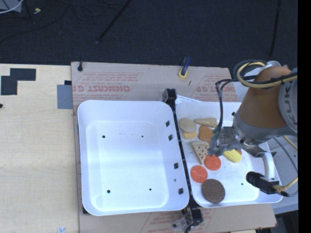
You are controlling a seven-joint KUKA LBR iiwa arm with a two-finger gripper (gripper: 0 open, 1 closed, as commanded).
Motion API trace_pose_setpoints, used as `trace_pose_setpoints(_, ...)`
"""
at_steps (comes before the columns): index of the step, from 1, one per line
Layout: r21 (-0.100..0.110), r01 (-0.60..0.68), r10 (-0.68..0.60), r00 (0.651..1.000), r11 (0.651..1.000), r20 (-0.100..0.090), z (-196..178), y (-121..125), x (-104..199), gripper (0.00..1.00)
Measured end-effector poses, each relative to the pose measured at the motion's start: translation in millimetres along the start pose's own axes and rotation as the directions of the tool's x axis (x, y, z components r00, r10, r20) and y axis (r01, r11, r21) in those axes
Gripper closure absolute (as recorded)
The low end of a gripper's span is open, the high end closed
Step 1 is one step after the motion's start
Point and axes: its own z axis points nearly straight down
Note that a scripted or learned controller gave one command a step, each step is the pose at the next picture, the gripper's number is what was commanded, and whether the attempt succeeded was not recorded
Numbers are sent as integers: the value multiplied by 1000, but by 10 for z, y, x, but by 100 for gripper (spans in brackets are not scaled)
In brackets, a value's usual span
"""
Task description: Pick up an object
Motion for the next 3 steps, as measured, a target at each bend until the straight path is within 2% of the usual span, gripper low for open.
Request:
trace_pose_setpoints(1, 2, 0, 0, 1000, 1000, 0, -334, -174, 148, 100)
trace_pose_setpoints(2, 8, -5, 5, 1000, 1000, -1, -176, -414, 217, 100)
trace_pose_setpoints(3, 2, 4, -4, 1000, 1000, -1, -477, -194, 776, 100)
